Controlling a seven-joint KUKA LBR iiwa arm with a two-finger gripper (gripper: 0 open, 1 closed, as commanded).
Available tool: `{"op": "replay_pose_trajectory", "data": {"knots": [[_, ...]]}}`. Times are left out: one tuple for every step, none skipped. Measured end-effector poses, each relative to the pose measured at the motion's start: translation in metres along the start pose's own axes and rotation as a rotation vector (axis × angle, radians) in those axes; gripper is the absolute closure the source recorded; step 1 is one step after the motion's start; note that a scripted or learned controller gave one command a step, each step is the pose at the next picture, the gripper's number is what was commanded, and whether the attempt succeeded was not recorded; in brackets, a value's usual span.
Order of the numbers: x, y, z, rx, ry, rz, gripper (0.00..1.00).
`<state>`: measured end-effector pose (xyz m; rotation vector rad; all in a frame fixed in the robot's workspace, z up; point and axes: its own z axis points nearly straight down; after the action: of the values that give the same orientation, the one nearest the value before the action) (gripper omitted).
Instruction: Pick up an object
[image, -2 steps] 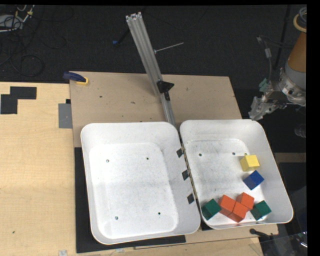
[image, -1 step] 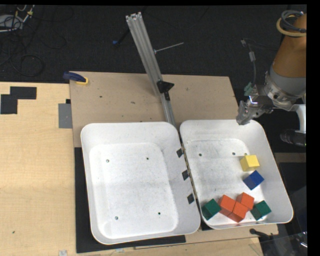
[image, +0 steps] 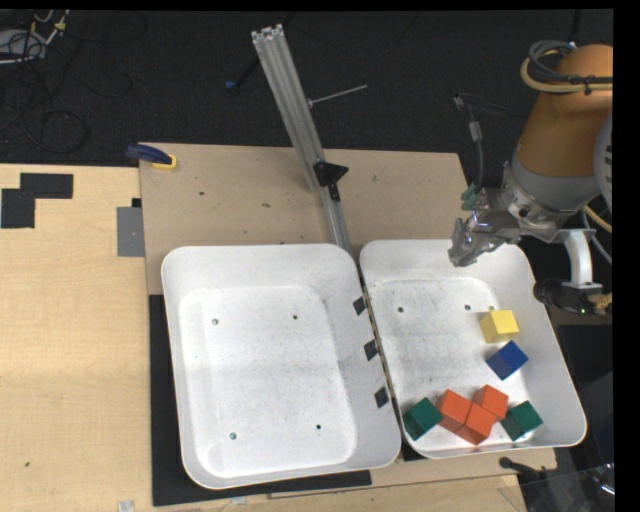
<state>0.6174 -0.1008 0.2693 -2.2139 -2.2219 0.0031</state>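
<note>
Blocks are what the arm has to choose from, and all of them sit in the right bin (image: 445, 262), crowded toward its near and right side. Going by size, the arm (image: 562, 120) comes first: it hangs over the far right corner of that bin, well apart from every block, so it has a long reach down and forward to make before anything can be grasped. The left bin (image: 200, 270) alongside plays no part that I can see.

The gripper (image: 466, 243) hovers above the far rim of the right bin with nothing between its fingers; from where I stand I cannot tell whether they are apart or together.

The risk, I'd say, lies in the cluster. Two orange blocks (image: 470, 410) are pressed against each other, with a green block (image: 422, 416) touching on the left and another green block (image: 521, 419) just beside them on the right, close to the bin's wall. Fingers coming down there could land on top of a neighbour or push the pile rather than straddle one piece.

The blue block (image: 507, 359) and yellow block (image: 499, 323) stand nearer the arm and look easier, though they sit close together and near the right wall, so a slightly off descent might knock one aside.
</note>
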Motion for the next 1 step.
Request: {"op": "replay_pose_trajectory", "data": {"knots": [[0.0534,-0.0203,-0.0015,0.0,0.0,-0.001,1.0]]}}
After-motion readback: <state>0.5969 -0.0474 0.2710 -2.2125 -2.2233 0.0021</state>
